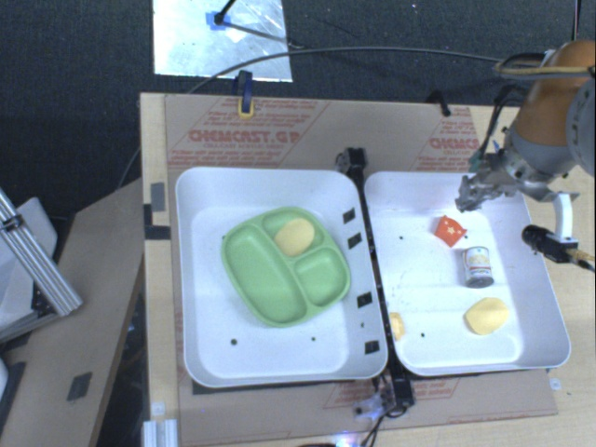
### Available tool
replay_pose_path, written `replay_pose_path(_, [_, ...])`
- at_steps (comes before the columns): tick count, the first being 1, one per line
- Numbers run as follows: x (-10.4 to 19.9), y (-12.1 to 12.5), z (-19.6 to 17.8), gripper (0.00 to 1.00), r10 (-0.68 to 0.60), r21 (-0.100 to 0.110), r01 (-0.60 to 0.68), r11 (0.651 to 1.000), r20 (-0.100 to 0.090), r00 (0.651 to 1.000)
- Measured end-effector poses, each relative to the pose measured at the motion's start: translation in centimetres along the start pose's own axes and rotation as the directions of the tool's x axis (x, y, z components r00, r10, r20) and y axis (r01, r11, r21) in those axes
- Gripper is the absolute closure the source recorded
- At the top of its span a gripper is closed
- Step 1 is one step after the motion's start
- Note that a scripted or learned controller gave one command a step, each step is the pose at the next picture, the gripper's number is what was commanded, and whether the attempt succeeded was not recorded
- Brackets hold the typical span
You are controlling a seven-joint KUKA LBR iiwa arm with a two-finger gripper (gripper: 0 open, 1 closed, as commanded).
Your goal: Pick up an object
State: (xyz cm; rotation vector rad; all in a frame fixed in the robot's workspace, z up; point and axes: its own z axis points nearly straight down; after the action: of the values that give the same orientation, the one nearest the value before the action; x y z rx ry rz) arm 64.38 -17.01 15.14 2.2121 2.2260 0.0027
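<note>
My gripper (470,196) hangs over the far part of the right bin (531,343), up and to the right of a small red block (449,230); nothing shows between its fingers. Below the red block stands a small can (478,266) with a pale label. A yellow lump (486,316) lies near the bin's front right. A smaller yellow piece (397,325) rests at the bin's left wall. In the left bin (214,352) sits a green divided plate (279,268) with a pale yellow object (295,237) in its upper compartment.
A black divider with clips (366,268) runs between the two bins. Cardboard (279,124) lies under the bins toward the back. A metal rail (33,250) stands off the bench's left side. Bare bin floor lies between the can and the left wall.
</note>
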Motion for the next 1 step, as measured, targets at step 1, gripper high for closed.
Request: replay_pose_path(1, [-0.02, 0.13, -5.23, 1.00, -0.001, 0.000, 0.001, 1.000, 0.000, 1.000])
